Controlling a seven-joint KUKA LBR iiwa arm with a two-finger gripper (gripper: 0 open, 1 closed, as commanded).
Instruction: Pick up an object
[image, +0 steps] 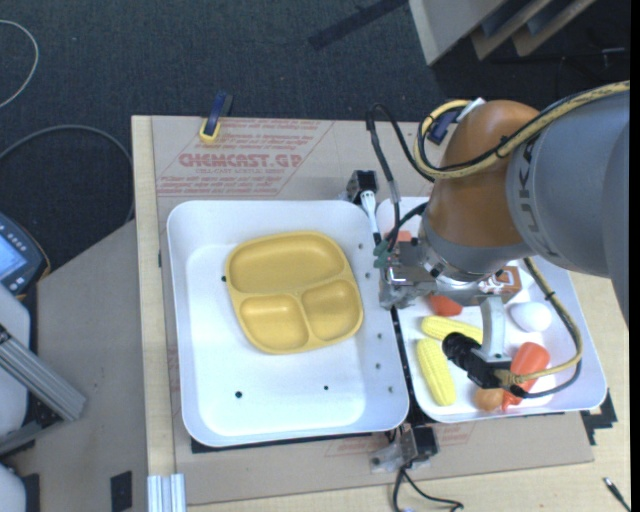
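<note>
Hanging over the right bin (566, 385), the gripper (402, 278) is flanked by corn (435, 372) and an egg (530, 317); its grip is hidden and cannot be told.

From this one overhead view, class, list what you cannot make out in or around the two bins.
1. Right bin: back half hidden under the arm, camera view.
2. Orange piece: partly under the arm, kind unclear.
3. Small blue-and-yellow thing behind the left bin: too small to identify.
</note>
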